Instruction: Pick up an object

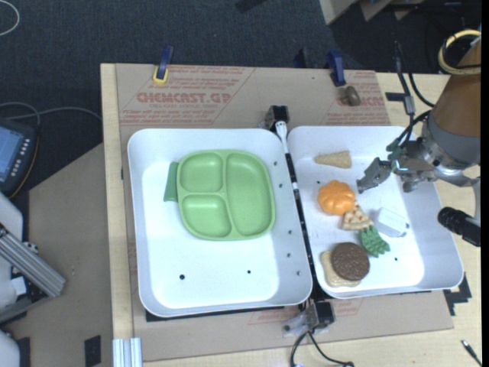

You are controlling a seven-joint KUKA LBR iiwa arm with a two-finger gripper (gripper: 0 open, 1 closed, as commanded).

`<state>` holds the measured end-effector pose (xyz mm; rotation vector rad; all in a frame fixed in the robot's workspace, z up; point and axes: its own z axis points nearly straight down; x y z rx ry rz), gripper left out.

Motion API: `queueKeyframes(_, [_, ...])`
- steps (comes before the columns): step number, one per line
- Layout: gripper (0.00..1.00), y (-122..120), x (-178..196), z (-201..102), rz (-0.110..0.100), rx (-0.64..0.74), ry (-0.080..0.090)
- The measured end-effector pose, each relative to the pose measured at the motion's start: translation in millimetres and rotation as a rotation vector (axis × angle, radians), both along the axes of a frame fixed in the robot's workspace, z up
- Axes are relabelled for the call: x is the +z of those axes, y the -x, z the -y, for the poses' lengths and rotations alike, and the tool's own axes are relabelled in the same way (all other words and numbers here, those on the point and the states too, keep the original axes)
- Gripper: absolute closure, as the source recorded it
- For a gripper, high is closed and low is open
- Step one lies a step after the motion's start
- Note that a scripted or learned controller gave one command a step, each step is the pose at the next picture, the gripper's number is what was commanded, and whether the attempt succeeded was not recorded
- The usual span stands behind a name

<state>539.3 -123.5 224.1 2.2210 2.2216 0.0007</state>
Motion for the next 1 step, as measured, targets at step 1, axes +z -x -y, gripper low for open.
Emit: queueKeyframes(1, [0.00,-0.6,-60.7,-8.5,-0.009,0.000,-0.003])
